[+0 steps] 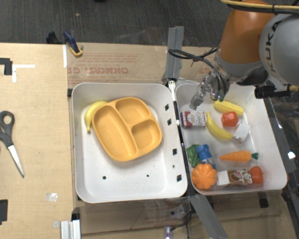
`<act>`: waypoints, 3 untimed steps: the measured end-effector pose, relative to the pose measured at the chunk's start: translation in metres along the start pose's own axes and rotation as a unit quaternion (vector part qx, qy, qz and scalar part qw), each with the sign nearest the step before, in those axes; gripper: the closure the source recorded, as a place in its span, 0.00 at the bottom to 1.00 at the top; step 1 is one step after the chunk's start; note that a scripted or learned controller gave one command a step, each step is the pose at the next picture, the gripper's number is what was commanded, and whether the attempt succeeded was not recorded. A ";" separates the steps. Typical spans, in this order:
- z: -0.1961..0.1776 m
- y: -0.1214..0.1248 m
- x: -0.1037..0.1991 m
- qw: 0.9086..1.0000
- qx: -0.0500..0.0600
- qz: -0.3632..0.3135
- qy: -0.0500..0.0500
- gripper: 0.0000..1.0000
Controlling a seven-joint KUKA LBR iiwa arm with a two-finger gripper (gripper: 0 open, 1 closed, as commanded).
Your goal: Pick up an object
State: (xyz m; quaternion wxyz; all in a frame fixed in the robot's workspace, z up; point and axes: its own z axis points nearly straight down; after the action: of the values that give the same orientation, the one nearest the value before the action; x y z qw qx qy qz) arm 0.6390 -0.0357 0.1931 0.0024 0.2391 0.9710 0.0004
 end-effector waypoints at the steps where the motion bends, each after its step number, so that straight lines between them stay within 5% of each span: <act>1: -0.109 -0.059 -0.042 0.999 0.001 -0.034 0.000 1.00; 2: -0.109 -0.058 -0.042 0.999 0.001 -0.035 0.000 0.00; 3: 0.001 -0.047 0.044 1.000 0.001 -0.031 0.002 0.00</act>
State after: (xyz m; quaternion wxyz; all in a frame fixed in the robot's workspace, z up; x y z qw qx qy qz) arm 0.5781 -0.0574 0.1913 0.0003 0.2093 0.9779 0.0000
